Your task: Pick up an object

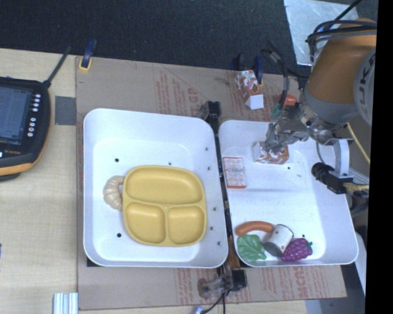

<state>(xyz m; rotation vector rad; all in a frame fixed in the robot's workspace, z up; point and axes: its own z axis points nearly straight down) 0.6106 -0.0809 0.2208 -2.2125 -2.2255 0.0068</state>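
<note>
My gripper hangs low over the far part of the right bin, directly above a small red-and-white packet, and seems to touch it. The gripper's tip hides part of the packet. A flat red-and-white card lies by the bin's left wall. In the near corner sit an orange sausage, a green leaf, a small grey-white can and a purple grape bunch.
The left bin holds a yellow divided plate with a beige bread-like toy at its left side. A small box lies beyond the bins. A control tablet rests at the far left.
</note>
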